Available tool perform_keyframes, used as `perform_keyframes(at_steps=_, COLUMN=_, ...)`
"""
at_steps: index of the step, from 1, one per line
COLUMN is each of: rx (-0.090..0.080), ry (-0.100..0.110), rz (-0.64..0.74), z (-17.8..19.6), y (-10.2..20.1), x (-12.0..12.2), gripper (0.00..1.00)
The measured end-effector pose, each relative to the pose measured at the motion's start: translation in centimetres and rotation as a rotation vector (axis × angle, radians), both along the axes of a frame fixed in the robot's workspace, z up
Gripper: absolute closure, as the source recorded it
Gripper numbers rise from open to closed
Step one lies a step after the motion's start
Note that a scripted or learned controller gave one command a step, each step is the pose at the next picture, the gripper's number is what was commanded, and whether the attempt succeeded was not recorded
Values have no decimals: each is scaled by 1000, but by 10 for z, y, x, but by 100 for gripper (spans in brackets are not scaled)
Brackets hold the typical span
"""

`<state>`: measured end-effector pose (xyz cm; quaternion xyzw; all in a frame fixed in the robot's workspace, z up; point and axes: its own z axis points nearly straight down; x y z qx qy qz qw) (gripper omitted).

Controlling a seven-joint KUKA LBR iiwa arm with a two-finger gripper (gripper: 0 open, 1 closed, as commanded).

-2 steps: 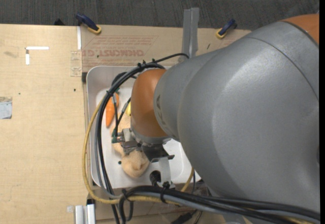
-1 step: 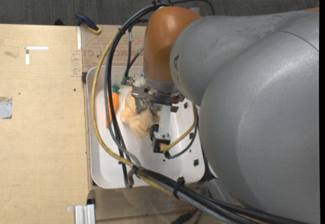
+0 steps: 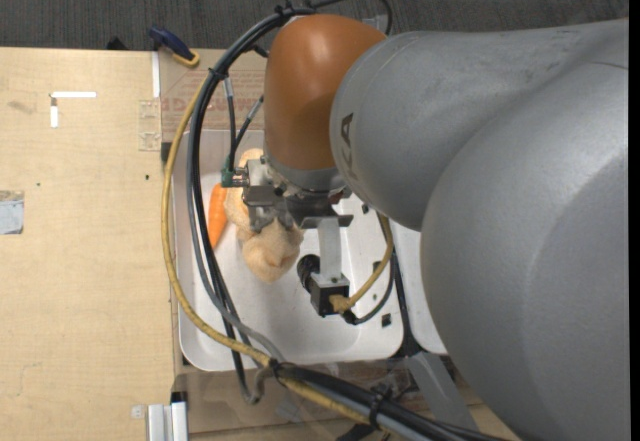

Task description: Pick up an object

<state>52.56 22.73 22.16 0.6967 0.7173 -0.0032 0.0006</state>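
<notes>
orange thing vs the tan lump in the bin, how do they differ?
The orange thing is bright, slim and long, at the bin's left wall; the tan lump is pale, rounded and bulkier, nearer the middle, under the arm's wrist. Both lie in one bin, partly hidden.

You have a pale tan, lumpy soft object [image 3: 268, 251] lying in the white bin [image 3: 250, 329], near its left wall and partly covered by the arm's wrist above it. Just to its left, touching or nearly touching it, you can see a narrow orange object [image 3: 216, 216] lying lengthwise along the bin's left side; its upper end is hidden, so you cannot tell its full shape.
</notes>
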Motion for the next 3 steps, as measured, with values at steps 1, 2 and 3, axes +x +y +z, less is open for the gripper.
perform_keyframes(at_steps=1, rx=0, ry=-1, rz=-140, z=90, y=-4, x=-34, gripper=100)
perform_keyframes(at_steps=2, rx=-1, ry=2, rz=11, z=52, y=0, x=-29, gripper=100)
perform_keyframes(at_steps=3, rx=2, ry=1, rz=215, z=109, y=-69, x=-48, gripper=100)
